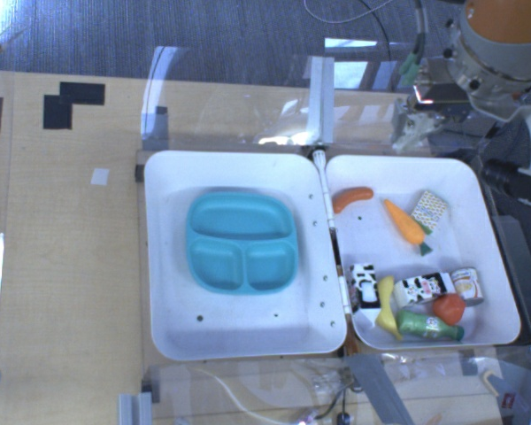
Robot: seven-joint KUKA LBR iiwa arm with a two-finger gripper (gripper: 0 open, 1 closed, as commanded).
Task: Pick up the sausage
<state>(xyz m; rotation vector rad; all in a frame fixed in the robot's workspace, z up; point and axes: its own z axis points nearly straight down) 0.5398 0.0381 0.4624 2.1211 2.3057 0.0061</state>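
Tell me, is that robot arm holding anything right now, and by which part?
Nothing is held. The gripper hangs above the right bin's far edge, while the sausage lies untouched in that bin.

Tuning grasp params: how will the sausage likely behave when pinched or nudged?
The sausage looks like smooth, rounded toy plastic, so probably stiff, light and a bit slippery. Its curved, tube-like shape may roll or pivot if nudged. It lies near the right bin wall, limiting finger room.

Grey arm [500, 56], orange band, black cables
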